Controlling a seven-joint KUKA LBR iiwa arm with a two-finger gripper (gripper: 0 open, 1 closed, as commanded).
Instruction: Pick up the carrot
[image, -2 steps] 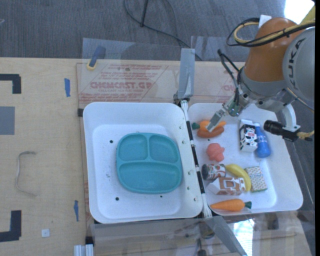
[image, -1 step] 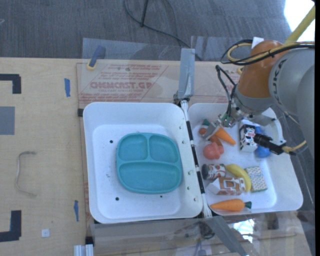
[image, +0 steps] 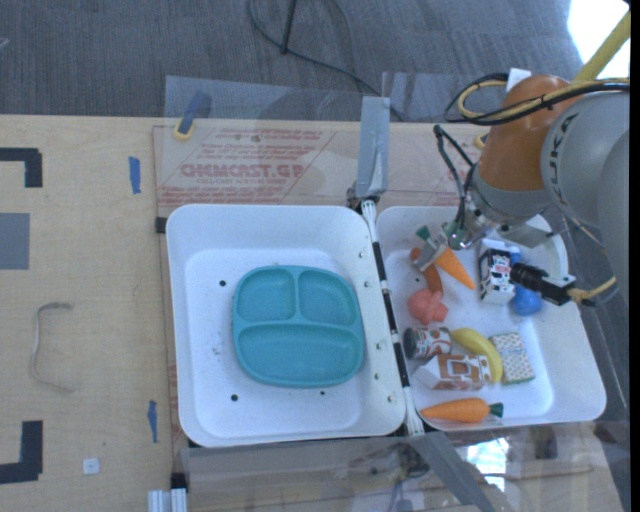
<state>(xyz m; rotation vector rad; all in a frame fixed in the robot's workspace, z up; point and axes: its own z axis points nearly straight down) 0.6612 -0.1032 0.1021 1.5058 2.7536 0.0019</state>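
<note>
Wooden desk (image: 90, 250) carries two shallow white bins side by side, with grey carpet beyond it at 12 o'clock. Left bin (image: 200, 400) holds a teal divided plate (image: 297, 325), set flat at its centre. Right bin (image: 580, 390) holds the loose items, so the arm (image: 560, 130) works over this side, reaching in from 3 o'clock.

Two carrots are present. One carrot (image: 455, 267) lies tilted at the bin's 11 o'clock area, directly beneath the gripper (image: 450, 243). A second carrot (image: 462, 410) lies flat along the 6 o'clock wall, well apart from the gripper.

Gripper state: cannot be determined; the wrist hides it from above. Contact with the upper carrot cannot be confirmed.

A banana (image: 477, 347) and a small carton (image: 452, 372) sit between the two carrots.
</note>
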